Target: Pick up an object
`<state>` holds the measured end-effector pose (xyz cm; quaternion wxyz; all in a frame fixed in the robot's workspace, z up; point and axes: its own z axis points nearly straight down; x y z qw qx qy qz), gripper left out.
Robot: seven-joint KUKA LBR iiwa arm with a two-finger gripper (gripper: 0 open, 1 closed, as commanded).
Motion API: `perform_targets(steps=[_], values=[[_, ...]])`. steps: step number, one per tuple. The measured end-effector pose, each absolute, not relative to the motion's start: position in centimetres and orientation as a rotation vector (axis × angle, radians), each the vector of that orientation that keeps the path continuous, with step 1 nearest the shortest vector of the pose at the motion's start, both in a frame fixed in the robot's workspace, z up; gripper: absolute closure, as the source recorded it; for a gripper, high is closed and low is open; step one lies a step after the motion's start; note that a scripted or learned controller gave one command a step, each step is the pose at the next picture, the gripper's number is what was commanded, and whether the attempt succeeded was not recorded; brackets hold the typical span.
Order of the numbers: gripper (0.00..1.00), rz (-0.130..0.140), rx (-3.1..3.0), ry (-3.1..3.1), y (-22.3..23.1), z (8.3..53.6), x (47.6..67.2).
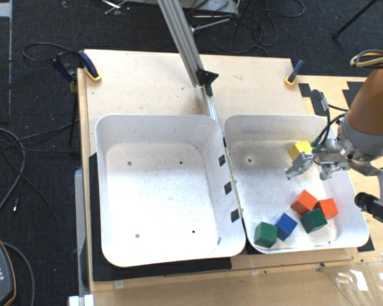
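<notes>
Gripper (301, 164) is down in the right bin (262, 136), right beside the yellow block (300, 148); can't tell its state. Other blocks (304, 202) are bunched near the front.

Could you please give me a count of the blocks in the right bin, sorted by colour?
Yellow block: 1
Orange blocks: 2
Green blocks: 2
Blue block: 1
Total: 6, all in the right bin
</notes>
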<state>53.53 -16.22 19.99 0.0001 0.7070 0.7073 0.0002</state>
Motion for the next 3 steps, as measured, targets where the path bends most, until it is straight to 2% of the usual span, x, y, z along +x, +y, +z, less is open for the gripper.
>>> perform_targets(steps=[1,2,3], values=[[0.0,0.002,2.224,2.217,-21.3,9.5,48.9],[1.0,0.003,2.219,2.217,-21.2,10.7,49.1],[1.0,0.002,2.216,2.222,-21.6,13.8,51.4]])
